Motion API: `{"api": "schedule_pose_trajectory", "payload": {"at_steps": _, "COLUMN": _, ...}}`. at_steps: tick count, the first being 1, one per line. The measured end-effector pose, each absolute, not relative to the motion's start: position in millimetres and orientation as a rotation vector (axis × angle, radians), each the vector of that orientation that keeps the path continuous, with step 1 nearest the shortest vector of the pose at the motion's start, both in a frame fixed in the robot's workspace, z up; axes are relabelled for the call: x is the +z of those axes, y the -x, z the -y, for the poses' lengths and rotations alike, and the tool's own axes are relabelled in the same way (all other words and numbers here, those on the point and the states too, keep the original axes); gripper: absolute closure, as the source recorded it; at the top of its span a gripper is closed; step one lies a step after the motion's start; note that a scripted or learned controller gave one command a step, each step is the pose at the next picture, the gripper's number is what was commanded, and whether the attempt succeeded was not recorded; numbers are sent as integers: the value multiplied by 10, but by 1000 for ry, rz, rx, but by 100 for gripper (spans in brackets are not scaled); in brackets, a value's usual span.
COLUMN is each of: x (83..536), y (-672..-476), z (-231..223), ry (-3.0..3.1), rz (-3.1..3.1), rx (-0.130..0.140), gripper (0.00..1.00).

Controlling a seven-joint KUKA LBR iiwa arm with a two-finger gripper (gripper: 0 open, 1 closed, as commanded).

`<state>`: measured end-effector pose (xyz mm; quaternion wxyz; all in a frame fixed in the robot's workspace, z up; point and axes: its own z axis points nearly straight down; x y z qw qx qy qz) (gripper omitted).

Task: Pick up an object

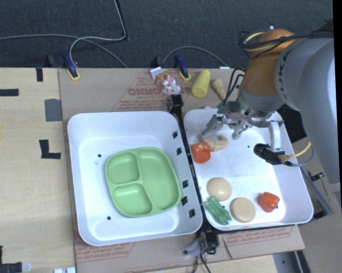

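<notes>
Down at the near edge of the right bin [293, 212] sit a green leafy piece [218, 210], a round tan bun [242, 209] and a small red pepper-like item [269, 200], with a second pale bun [219, 188] just behind them. Further back, the gripper [230, 125] hangs low over the bin's far left corner, fingers spread apart with nothing between them. Just beside those fingers lie a pale beige lump [218, 142] and a red tomato-like piece [200, 153], the two touching. That looks like the target zone, and it's a tricky one! Both items crowd the bin wall, so a finger could land on the rim or shove the tomato sideways instead of straddling it. Closing on both at once risks a squeeze-out. Over in the left bin [84, 165] the green divided plate [142, 181] lies alone, well apart from the action.
</notes>
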<state>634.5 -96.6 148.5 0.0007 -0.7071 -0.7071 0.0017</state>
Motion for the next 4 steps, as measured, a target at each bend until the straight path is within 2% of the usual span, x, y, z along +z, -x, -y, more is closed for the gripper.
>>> {"api": "schedule_pose_trajectory", "payload": {"at_steps": 1, "x": 1018, "y": -6400, "z": 989, "ry": 2224, "rz": 2226, "rx": -6, "gripper": 0}}
{"api": "schedule_pose_trajectory", "payload": {"at_steps": 2, "x": 854, "y": -6690, "z": 1049, "ry": 2220, "rz": 2225, "rx": -1, "gripper": 0}}
{"api": "schedule_pose_trajectory", "payload": {"at_steps": 3, "x": 951, "y": -6690, "z": 1041, "ry": 2218, "rz": 2227, "rx": -1, "gripper": 100}}
{"api": "schedule_pose_trajectory", "payload": {"at_steps": 4, "x": 1848, "y": -6060, "z": 390, "ry": 2218, "rz": 2224, "rx": -1, "gripper": 100}}
